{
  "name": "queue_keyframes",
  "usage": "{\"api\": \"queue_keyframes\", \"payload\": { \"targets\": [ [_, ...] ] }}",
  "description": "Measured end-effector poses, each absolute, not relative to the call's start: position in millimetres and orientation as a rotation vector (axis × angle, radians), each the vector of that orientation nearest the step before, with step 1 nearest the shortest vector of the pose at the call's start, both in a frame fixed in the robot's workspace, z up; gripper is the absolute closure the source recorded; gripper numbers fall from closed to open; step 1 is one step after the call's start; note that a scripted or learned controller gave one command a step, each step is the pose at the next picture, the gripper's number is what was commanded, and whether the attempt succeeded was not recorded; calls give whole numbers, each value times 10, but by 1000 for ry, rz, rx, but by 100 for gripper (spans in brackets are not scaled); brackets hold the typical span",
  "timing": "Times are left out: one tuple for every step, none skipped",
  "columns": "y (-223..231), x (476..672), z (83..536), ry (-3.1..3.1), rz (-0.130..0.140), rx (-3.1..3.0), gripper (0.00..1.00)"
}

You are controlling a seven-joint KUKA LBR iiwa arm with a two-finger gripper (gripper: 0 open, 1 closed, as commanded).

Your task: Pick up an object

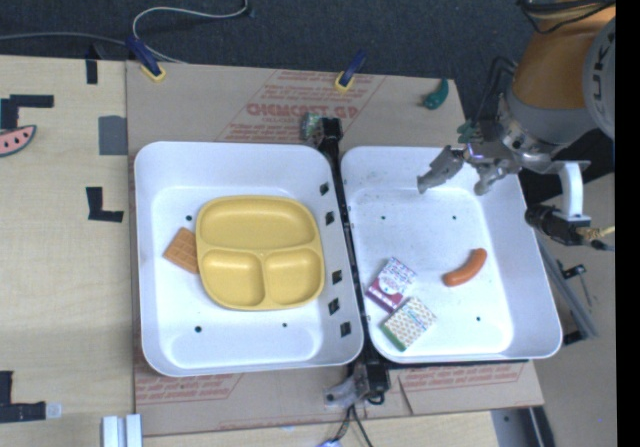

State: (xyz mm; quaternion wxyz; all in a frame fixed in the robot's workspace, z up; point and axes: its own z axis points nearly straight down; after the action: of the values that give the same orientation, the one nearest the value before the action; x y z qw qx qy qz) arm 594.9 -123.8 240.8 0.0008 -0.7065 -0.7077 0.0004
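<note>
White plastic forms both bins; my jaws hang spread wide and hold nothing above the right bin, near its 12 o'clock rim. The orange sausage lies toward 5 o'clock from them, well apart. Two small packets rest near the bin's 7 o'clock corner. Risk: the sausage is round and slim, so an off-centre closure could roll it aside. The yellow tray occupies the left bin.

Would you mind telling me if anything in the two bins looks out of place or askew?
One thing: a flat orange-brown cracker-like piece in the left bin lies tucked partly under the yellow divided plate. The sausage and two small packets lie loose in the right bin.
</note>
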Motion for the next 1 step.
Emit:
{"api": "queue_keyframes", "payload": {
  "targets": [
    [-1231,6124,966,-2220,4,-2218,0]
  ]
}}
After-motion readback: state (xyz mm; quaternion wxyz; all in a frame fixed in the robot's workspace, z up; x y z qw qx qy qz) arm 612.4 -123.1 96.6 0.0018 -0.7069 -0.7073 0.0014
